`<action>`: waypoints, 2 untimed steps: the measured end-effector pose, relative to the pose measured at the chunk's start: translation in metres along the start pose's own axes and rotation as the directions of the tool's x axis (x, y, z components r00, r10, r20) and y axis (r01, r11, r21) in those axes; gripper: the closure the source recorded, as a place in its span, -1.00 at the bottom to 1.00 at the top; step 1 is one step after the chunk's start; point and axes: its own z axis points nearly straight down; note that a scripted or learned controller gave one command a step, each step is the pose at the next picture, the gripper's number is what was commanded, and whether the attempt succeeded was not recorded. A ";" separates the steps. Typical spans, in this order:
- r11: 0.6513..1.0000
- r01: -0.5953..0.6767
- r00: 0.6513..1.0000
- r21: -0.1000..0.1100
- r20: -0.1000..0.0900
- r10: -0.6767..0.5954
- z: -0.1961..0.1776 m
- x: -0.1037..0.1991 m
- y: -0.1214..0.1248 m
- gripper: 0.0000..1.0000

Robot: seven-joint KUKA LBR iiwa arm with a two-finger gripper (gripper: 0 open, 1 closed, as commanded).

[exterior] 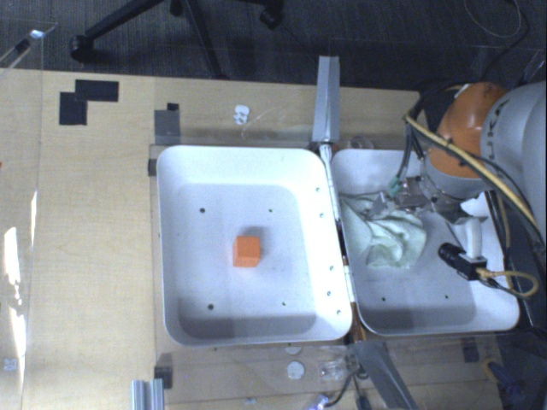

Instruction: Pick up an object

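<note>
A small orange cube (247, 251) lies near the middle of the left bin (184, 178). In the right bin (427, 310) a crumpled pale green cloth (395, 237) sits left of centre. My gripper (382, 202) reaches in from the right and hangs low over the cloth's upper edge. The wrist and cables hide the fingertips, so nothing can be seen held between them.
A metal divider post (326, 101) stands between the bins at the back. Cables (466, 263) and the grey arm with its orange band (468, 126) cover the right side of the right bin. The wooden bench (77, 254) stretches to the left.
</note>
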 end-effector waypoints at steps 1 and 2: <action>1.000 0.003 1.000 -0.004 -0.003 -0.003 -0.011 0.002 0.003 1.00; 0.996 -0.089 0.996 0.018 -0.003 0.089 -0.130 0.064 -0.014 1.00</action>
